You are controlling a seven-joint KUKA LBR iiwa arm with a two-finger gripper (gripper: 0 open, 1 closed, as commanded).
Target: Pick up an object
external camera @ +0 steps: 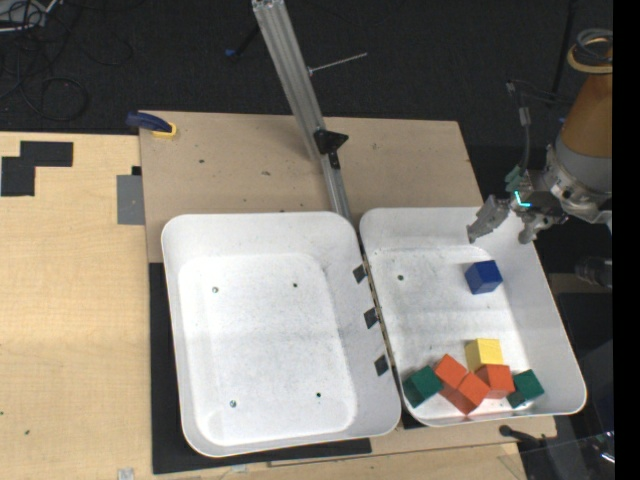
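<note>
The gripper (507, 224) hangs over the right bin's (425, 238) upper right corner, fingers spread wide, nothing between them. The blue cube (483, 276) lies just below it. Remaining blocks (473, 377) cluster at the bin's lower edge.

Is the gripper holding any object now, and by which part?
Nothing is held: the two-finger gripper hangs open above the right white bin, apart from the small blue cube.

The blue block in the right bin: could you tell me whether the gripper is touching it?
Apart. The camera view shows the gripper over the bin's far edge, with bare white floor between it and the blue block, which sits alone.
</note>
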